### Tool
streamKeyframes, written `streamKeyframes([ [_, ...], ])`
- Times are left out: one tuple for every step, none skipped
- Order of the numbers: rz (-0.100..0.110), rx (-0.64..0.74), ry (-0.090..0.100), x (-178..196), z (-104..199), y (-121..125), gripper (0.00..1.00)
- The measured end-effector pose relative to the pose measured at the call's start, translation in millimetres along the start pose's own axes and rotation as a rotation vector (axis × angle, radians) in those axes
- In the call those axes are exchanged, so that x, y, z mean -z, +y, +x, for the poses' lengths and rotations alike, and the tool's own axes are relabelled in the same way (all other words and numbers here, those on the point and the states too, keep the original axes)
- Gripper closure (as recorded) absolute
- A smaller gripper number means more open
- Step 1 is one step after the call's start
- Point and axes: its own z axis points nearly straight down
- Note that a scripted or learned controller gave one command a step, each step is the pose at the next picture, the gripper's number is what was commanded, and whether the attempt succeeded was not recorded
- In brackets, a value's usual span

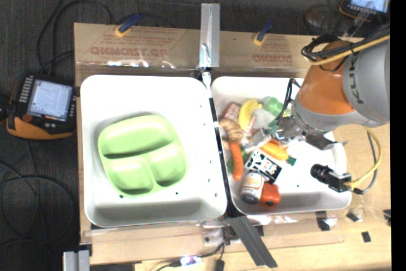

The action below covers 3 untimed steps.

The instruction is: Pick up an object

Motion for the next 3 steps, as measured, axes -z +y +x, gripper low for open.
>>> streamKeyframes([
  [-0.011,-0.001,-0.004,-37,-39,41,0.00],
  [-0.012,-0.001,-0.003,-28,-39,41,1.00],
  [0.003,0.000,-0.001,77,13,54,1.00],
])
